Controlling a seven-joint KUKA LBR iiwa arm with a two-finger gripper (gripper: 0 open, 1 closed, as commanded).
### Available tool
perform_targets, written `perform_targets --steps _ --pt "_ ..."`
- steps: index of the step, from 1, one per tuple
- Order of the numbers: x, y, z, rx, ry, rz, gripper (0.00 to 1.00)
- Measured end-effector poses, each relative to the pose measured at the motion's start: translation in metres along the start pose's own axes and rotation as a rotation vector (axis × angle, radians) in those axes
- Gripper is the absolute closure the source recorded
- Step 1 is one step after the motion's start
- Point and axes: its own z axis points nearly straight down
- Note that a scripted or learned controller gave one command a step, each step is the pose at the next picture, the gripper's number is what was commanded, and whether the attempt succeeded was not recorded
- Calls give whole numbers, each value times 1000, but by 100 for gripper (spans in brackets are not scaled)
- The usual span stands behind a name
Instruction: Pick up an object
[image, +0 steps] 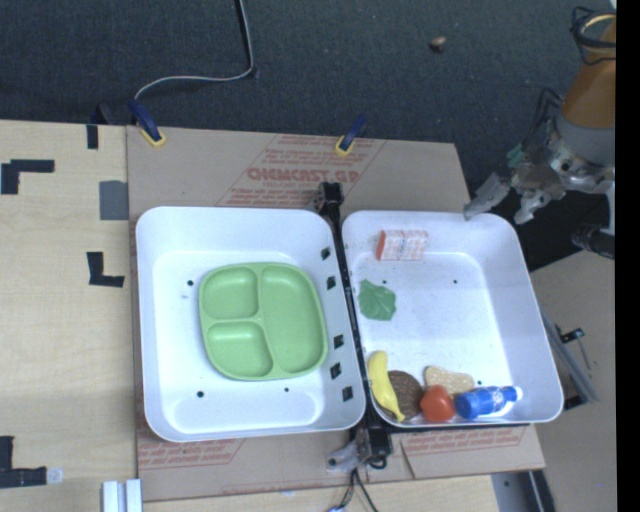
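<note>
The end effector (508, 200) is positioned above the right bin's (500, 300) far right corner, outside its rim; its fingers are seen spread, with nothing held between them; candidate objects are clustered along the near wall: a banana (380, 384), a tomato (436, 404) and a blue bottle (486, 401); a green divided plate (264, 320) occupies the left bin (165, 300).

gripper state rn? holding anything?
End effector: open and holding nothing, above the top right corner of the right bin.
</note>
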Motion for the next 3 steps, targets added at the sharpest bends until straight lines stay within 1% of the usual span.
perform_targets --steps 1,2,3 --pt "25 -22 85 3 1 0 0" --pt "104 -37 153 -3 0 -1 0" --pt "113 7 154 8 1 1 0"
